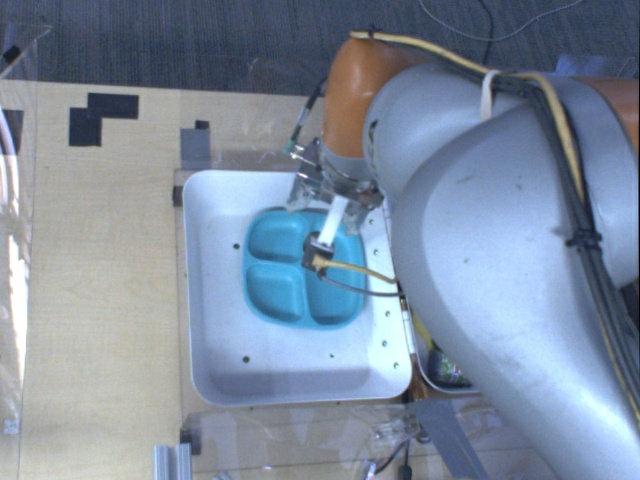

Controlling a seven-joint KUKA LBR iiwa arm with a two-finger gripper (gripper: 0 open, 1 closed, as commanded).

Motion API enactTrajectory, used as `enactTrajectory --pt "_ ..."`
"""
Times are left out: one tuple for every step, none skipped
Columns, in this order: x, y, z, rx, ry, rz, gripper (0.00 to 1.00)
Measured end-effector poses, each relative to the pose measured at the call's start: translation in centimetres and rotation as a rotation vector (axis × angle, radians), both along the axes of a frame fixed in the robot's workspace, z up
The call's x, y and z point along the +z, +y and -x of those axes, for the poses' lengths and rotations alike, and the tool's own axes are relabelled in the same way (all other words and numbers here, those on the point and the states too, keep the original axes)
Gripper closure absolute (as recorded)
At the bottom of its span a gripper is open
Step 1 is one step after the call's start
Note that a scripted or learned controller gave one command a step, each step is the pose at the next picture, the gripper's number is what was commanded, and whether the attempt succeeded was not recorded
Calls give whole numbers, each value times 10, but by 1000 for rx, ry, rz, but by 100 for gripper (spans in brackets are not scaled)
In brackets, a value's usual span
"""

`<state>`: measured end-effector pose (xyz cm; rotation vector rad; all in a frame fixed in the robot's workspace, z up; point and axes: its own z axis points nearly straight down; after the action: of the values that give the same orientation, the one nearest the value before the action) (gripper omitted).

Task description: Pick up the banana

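Above the blue divided plastic tray [290,283] mid-frame, our gripper [330,190], whose spread we cannot tell, should straddle the banana crosswise.

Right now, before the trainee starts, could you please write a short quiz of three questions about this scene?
1. True or false: the blue divided tray lies inside the white bin on the view's left.
2. Choose one. In the camera view, the gripper appears:
A) at the tray's upper edge
B) at the bin's lower left corner
C) over the bare bench, left of the bin
3. Fill the gap: the band above the arm's wrist is ___ in colour.

Key: 1 true; 2 A; 3 orange.
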<state>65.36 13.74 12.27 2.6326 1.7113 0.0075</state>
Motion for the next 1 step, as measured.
enactTrajectory --pt "-27 26 34 -70 2 0 0"
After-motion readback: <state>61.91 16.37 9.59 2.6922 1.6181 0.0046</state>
